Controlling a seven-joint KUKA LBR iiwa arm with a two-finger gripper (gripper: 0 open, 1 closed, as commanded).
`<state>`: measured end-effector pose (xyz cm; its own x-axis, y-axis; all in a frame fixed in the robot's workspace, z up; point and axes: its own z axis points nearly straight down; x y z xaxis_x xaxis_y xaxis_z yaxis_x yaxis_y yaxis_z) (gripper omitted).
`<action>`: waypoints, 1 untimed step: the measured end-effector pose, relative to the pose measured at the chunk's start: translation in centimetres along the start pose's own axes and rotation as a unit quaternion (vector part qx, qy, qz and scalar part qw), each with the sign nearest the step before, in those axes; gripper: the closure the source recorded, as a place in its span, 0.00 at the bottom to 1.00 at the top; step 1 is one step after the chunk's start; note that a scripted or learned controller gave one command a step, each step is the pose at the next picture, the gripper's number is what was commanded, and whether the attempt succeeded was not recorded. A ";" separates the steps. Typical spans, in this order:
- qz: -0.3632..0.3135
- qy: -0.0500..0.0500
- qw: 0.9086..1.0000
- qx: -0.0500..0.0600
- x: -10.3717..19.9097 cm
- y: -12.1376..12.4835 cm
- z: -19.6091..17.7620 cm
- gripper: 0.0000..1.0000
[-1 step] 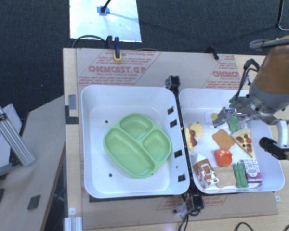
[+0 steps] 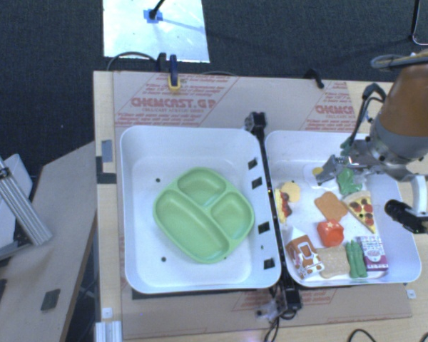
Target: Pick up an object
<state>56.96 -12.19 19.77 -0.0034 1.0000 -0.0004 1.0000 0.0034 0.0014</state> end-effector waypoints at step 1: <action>0.001 0.000 1.000 0.002 -1.0 -0.3 5.2 0.00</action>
<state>56.70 -13.19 14.54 -0.0011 1.0000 0.0003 1.0000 0.0011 -0.0022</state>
